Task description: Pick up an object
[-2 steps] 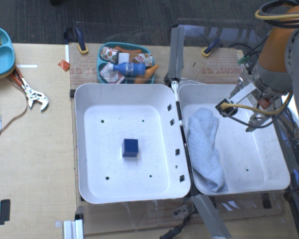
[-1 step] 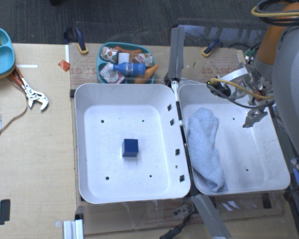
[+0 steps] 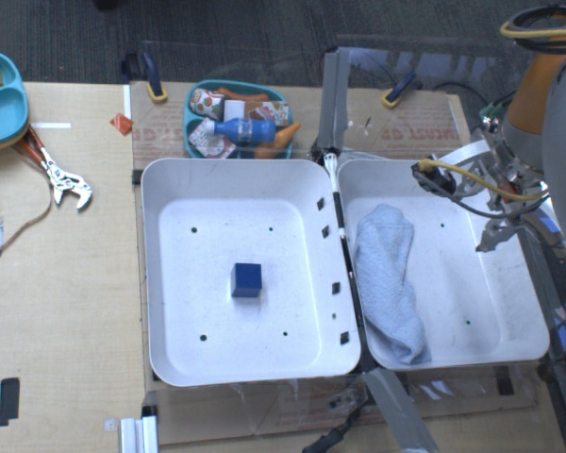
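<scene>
A small blue cube [image 3: 247, 279] lies near the middle of the left white bin [image 3: 170, 347]. A pale blue cloth [image 3: 389, 276] lies crumpled along the left side of the right white bin [image 3: 509, 347]. The arm [image 3: 538, 111], grey with an orange band, hangs over the right bin's far right corner. Its gripper [image 3: 495, 226] sits low among cables near the bin's right wall, well to the right of the cloth and far from the cube. Nothing is visibly held.
A teal bowl [image 3: 238, 121] with several small items stands behind the left bin. A wrench [image 3: 61, 182] and a blue tray [image 3: 0, 97] lie on the wooden bench at the left. Clamps [image 3: 151, 74] hold the back edge.
</scene>
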Tool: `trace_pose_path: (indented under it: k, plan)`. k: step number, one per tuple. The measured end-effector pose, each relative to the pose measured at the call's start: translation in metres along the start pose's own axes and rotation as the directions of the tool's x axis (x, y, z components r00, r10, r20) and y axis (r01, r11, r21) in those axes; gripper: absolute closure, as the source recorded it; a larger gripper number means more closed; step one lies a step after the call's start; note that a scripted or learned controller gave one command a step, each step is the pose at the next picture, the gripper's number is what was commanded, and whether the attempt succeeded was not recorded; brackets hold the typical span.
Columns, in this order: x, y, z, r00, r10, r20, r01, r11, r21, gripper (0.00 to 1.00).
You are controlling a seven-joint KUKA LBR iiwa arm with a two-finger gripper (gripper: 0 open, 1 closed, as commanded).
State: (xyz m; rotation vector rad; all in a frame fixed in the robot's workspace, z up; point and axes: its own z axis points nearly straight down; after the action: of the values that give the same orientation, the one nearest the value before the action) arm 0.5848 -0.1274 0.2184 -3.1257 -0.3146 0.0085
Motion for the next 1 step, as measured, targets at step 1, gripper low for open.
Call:
trace_pose_path:
  k: [1]
  plan:
    - [0.0001, -0.0009, -0.0078, 1.000, -0.006, 0.004, 0.006, 1.000, 0.000, 1.00]
